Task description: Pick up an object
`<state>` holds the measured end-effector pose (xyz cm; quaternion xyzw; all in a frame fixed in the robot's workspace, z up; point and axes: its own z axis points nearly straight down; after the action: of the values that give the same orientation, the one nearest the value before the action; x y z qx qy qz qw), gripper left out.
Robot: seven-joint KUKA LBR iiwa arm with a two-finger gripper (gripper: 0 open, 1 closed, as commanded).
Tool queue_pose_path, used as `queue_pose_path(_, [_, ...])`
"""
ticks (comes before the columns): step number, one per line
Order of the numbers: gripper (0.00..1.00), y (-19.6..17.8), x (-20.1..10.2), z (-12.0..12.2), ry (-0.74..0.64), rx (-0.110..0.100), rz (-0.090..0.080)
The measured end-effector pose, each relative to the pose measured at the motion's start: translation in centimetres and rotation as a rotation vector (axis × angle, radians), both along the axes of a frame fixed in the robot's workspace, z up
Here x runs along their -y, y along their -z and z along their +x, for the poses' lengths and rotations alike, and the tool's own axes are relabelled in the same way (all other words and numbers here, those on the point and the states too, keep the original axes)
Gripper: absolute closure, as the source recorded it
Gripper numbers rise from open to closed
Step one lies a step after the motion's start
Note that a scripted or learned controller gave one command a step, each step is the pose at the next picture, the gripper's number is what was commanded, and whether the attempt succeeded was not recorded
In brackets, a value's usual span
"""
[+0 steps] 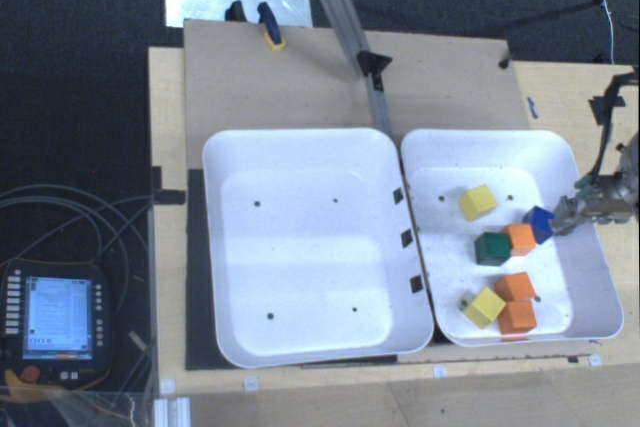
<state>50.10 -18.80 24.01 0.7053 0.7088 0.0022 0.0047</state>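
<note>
Gripper (572, 215) at the right bin's (590, 300) right wall, touching the blue cube (539, 222); jaw state unclear. Cube (right of the green cube (492, 248)) seems light, rigid; grip its flat opposite sides

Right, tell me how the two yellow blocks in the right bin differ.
The upper yellow block lies alone near the middle of the right bin, apart from the other blocks; the lower yellow block sits near the front, close beside an orange block. The upper one lies farther from the camera, toward the bin's back wall; the lower one is nearer. Both look the same colour and much the same size, and both rest on the bin floor, turned slightly askew.
</note>
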Motion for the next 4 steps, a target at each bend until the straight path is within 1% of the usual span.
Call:
queue_pose_path(1, [1.0, -2.8, 0.0, 0.2, 0.0, -0.004, 0.002])
queue_pose_path(2, [1.0, -1.6, -5.3, -0.2, -0.005, -0.009, 0.005])
queue_pose_path(3, [1.0, -2.4, -10.1, 0.0, -0.006, -0.006, 0.005])
queue_pose_path(4, [1.0, -2.4, -16.4, -0.3, -0.008, -0.008, 0.006])
